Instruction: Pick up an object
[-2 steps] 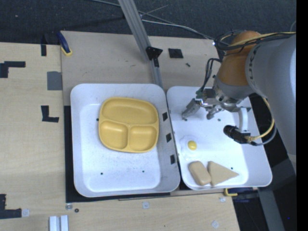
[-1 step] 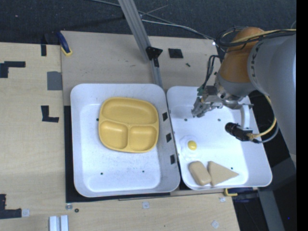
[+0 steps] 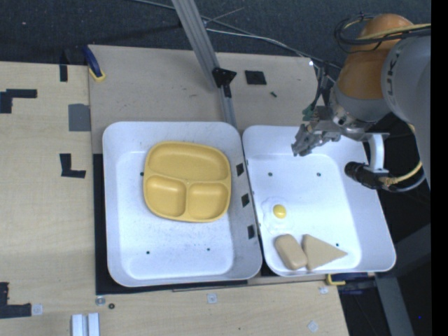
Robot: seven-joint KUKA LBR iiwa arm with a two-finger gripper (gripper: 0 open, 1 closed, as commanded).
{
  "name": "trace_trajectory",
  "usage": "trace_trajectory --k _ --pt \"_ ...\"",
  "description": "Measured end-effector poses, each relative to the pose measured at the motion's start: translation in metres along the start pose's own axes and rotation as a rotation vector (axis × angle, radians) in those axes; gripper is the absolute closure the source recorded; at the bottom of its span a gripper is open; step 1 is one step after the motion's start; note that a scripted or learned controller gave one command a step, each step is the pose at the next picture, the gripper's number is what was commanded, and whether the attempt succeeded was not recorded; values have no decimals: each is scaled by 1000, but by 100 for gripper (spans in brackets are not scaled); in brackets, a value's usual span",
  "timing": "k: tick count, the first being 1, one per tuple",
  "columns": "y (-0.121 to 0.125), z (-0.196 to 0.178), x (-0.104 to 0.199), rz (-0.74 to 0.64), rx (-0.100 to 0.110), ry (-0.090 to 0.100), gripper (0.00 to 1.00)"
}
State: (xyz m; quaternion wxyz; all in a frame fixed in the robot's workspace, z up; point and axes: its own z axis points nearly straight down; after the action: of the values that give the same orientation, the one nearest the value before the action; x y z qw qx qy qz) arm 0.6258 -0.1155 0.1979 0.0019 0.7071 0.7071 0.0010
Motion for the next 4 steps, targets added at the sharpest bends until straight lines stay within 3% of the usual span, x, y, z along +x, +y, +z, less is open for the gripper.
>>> trace_trajectory --k 1,2,4 --pt "1 -25 0 -1 2 1 100" --pt "-1 -31 49 -5 5 2 100" --pt "21 -29 158 -7 5 2 100"
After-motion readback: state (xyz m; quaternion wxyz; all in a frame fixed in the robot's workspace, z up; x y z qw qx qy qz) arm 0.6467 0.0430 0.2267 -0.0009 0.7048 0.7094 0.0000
